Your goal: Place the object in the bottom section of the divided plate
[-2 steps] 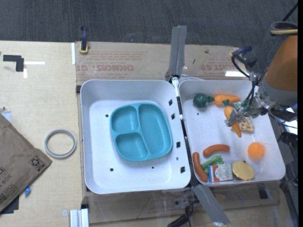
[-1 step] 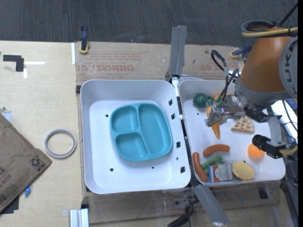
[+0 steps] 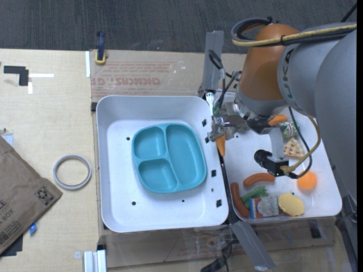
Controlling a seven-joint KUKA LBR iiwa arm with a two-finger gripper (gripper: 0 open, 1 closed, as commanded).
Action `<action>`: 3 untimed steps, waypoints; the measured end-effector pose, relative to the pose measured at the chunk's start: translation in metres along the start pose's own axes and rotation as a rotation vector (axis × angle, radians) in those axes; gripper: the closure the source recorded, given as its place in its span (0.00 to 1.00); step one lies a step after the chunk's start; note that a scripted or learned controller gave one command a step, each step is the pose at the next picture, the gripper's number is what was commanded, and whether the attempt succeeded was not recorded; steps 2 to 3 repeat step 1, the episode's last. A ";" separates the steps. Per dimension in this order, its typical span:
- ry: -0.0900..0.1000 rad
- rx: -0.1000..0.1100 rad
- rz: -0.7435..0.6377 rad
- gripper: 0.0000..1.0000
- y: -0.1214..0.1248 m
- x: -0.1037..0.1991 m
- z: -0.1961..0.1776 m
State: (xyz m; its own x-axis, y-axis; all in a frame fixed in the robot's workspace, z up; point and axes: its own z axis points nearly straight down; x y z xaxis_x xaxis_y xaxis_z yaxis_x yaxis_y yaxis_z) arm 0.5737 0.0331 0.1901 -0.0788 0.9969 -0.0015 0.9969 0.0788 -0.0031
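Divided plate (image 3: 169,157), teal, lies in the middle of the left bin (image 3: 113,208). At the front of the right bin (image 3: 326,208) sit a red sausage (image 3: 238,200), a packet (image 3: 262,206) and a yellow piece (image 3: 292,204). Farther back are an orange ball (image 3: 307,181) and a second sausage (image 3: 259,179). Beyond them, an orange piece (image 3: 220,147) sits by the wall between the bins. The gripper (image 3: 217,130) hangs just above it, right of the plate and apart from it. I cannot tell whether the claw is spread or closed.
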 end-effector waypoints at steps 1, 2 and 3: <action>0.000 0.000 0.000 0.00 0.000 0.000 0.000; 0.000 0.000 0.000 0.00 0.000 0.000 0.000; 0.000 0.000 0.000 0.00 0.000 0.000 0.000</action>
